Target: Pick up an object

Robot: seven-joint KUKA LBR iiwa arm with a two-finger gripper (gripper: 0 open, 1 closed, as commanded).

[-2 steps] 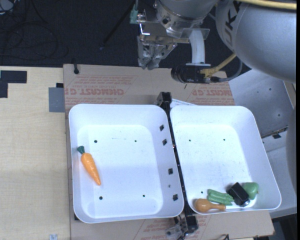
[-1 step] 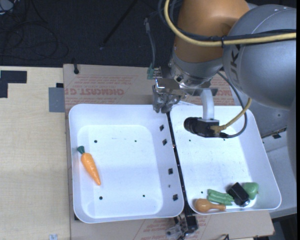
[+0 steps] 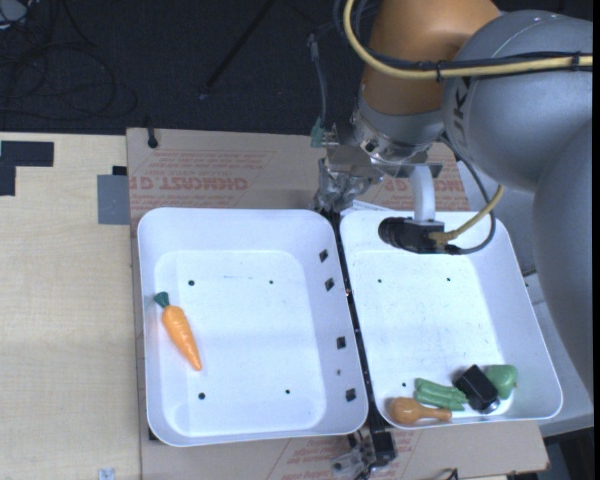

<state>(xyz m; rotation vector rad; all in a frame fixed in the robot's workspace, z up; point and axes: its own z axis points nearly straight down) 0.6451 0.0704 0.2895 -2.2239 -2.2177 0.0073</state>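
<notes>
Biggest first: grey arm (image 3: pixel 525 88), bulking across the top right, reaching in over the far side of the bench. Below it, pale wooden benchtop (image 3: pixel 50 308) out on the left, with a brown cardboard sheet (image 3: pixel 230 173) under both bins, red print on it reading backwards. Then the left bin (image 3: pixel 145 268), white and shallow, rim to rim with the right bin (image 3: pixel 540 348), a dark seam between them. Up on the arm, orange band (image 3: pixel 420 23) above the wrist, looped by a yellow cable (image 3: pixel 365 43). Down from there, gripper (image 3: pixel 335 196), hanging at the far end of that seam, right over the spot where the two back rims meet, well away from every object. Spread or pressed together? Cannot tell at this angle, too dark and cluttered. Nothing seen in its grasp. Just beside it, over the right bin's far edge, a black oval part (image 3: pixel 408 233) with a cable running off it. Now the pickings: carrot (image 3: pixel 182 338), orange with a green top, lying alone near the left wall of the left bin, tip pointing toward the near edge. In the right bin's near corner, a tight cluster: green pods (image 3: pixel 438 394), black block (image 3: pixel 477 388) touching a green piece (image 3: pixel 502 376), and an orange-tan pear-shaped piece (image 3: pixel 416 411) against the near rim.
</notes>
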